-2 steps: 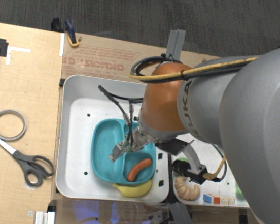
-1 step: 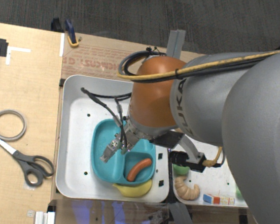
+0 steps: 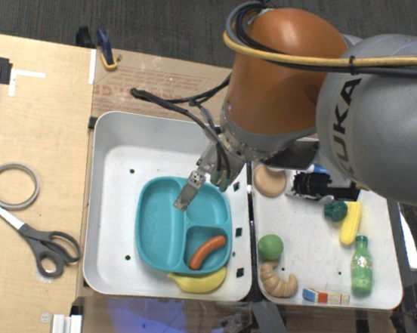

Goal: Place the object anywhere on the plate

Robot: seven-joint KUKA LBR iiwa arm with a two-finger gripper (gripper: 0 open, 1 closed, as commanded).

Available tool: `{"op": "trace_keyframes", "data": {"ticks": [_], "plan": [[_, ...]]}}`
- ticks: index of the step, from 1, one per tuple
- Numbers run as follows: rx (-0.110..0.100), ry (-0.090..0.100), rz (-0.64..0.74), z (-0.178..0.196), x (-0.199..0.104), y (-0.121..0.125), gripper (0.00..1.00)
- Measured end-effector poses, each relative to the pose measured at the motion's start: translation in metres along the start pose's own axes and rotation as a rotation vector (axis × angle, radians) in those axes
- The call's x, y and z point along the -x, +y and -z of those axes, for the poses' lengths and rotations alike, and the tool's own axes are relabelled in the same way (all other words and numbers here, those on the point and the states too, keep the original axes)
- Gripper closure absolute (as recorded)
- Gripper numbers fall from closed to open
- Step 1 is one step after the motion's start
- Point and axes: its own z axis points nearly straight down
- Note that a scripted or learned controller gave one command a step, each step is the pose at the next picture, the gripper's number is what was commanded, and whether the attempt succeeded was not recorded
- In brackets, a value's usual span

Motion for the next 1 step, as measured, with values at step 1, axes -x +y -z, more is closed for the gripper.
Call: {"op": "trace_keyframes", "data": {"ticks": [1], "plan": [[0.001, -0.001, 0.287, -0.0259, 0.0337, 0.0547, 0.0]]}}
